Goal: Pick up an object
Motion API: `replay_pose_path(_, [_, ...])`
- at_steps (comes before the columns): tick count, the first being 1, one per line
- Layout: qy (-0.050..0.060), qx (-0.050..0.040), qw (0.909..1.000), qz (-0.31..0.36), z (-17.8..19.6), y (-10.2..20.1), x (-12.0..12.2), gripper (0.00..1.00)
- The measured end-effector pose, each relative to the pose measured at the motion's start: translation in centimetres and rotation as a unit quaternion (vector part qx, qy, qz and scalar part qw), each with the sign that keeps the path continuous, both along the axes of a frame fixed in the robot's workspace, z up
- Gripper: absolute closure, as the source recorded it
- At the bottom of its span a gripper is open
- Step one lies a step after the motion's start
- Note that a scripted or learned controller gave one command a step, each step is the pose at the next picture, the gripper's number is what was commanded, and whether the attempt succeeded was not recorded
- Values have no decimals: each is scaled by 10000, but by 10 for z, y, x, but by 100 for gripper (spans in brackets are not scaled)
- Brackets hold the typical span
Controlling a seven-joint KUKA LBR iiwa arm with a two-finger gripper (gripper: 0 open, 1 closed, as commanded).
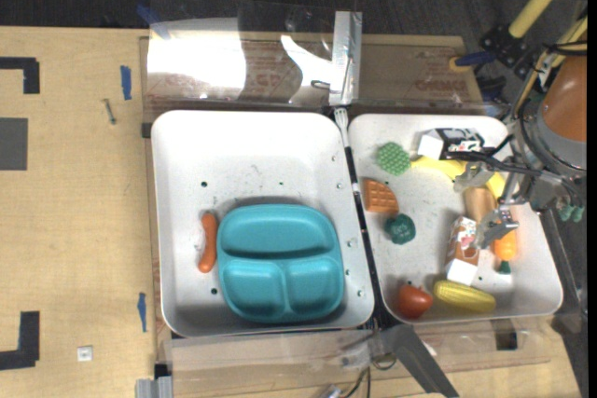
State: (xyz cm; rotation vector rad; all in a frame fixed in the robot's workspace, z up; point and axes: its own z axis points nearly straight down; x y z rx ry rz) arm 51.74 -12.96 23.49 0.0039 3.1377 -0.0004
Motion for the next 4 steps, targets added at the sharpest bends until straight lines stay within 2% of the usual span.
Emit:
replay_pose_path(1, [47, 12, 9987, -500, -118, -11, 2, 0])
replay_pose_path(2, [-14, 3, 9941, -1084, -147, -17, 78, 0])
replay_pose_path(3, [-1, 2, 9918, -1278, -147, -31, -6, 0])
replay_pose_path(4, [-85, -3, 9734, -2292, -145, -21, -32, 0])
